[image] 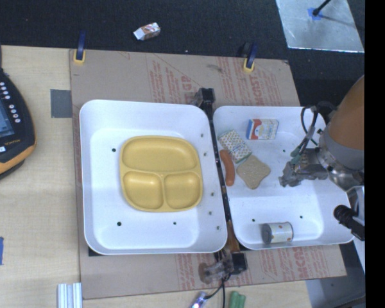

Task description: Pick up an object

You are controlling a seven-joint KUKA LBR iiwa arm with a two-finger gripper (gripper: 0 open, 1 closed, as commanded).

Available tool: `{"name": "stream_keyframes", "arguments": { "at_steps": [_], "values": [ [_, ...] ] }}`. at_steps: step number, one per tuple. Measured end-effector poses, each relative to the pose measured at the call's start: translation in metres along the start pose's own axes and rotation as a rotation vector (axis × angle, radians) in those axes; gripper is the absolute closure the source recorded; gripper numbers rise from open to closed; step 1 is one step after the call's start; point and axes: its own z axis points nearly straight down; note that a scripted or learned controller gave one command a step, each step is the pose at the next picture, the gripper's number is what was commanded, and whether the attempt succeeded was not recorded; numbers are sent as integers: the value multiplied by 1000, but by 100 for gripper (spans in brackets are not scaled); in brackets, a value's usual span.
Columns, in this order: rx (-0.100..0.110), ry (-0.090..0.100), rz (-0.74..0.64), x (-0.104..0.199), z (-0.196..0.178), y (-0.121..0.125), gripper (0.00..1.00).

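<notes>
The right bin (244, 230) holds a blue, red and white carton (262, 129), a checkered packet (235, 145), a toy hot dog (228, 166), a slice of toast (253, 171) and a small can (278, 232) lying near the front wall. My gripper (299, 170) hangs over the right side of this bin, to the right of the toast and apart from every object. Nothing shows between its tips.
The left bin (96, 172) carries a yellow divided plate (161, 172). A teach pendant (3, 127) lies on the bench at far left. Blue clamps (80, 47) hold the cardboard at the back. A wrapper (147, 31) lies on the dark floor.
</notes>
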Motion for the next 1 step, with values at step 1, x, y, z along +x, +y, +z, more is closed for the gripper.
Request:
{"name": "stream_keyframes", "arguments": {
  "at_steps": [1],
  "values": [
    [0,0,0,0,0,0,0]
  ]
}}
